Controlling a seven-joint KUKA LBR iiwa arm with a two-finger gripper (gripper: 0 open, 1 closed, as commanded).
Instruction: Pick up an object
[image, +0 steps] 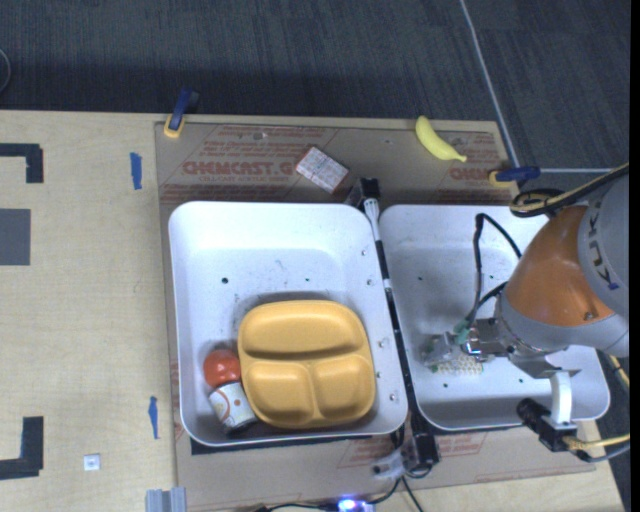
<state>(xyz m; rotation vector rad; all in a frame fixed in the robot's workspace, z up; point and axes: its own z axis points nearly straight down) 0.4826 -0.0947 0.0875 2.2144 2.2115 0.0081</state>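
Dark carpet frames your pale counter (80, 330), where two white bins sit side by side on cardboard. Your arm (560, 290) reaches into the right bin (440, 235), probably to grasp something on its floor; the gripper (462, 345) hangs low over a small pale speckled item (455, 366), too blurred to name or give an axis. You cannot tell how the gripper is set or whether it has hold of anything. In the left bin (200, 260) a yellow tray (305, 360) lies long side across, crowding a red-and-white toy (226, 385) into the near corner.
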